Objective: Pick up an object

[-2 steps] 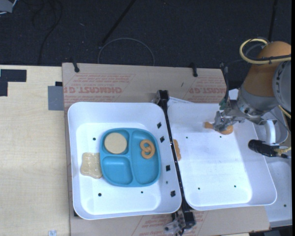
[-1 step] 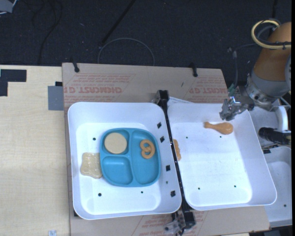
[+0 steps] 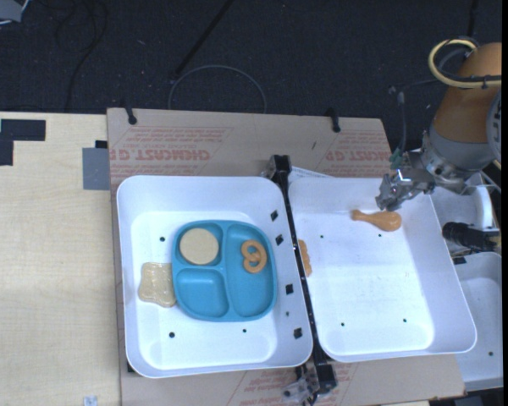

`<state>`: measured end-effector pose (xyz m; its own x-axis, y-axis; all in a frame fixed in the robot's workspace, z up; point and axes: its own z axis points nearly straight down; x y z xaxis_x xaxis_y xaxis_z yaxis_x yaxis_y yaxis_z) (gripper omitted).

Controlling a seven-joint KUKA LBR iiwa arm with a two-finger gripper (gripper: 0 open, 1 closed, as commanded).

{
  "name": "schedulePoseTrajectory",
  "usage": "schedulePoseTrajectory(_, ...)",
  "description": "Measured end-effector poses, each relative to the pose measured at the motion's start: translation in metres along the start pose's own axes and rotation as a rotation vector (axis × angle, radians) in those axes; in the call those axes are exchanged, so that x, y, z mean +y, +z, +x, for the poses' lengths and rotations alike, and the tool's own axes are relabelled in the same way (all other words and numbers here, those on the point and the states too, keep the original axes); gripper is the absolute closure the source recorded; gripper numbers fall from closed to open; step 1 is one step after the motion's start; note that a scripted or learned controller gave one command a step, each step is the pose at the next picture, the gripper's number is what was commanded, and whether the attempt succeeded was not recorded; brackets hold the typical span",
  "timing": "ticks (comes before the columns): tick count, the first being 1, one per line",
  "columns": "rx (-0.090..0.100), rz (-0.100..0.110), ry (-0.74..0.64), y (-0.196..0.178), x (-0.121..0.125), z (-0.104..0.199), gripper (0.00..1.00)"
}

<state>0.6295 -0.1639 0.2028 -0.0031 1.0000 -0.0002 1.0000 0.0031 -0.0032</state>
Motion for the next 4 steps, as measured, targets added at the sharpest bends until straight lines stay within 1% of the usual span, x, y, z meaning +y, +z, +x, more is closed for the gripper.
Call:
schedulePoseTrajectory(1, 0.002, 0.001, -0.001, -0.008, -0.016, 0.056, 1.00)
schedulePoseTrajectory(2, 0.003, 0.001, -0.001, -0.020, -0.034, 0.101, 1.00)
schedulePoseTrajectory(4, 0.002, 0.004, 0.000, -0.002, -0.084, 0.192, 1.00)
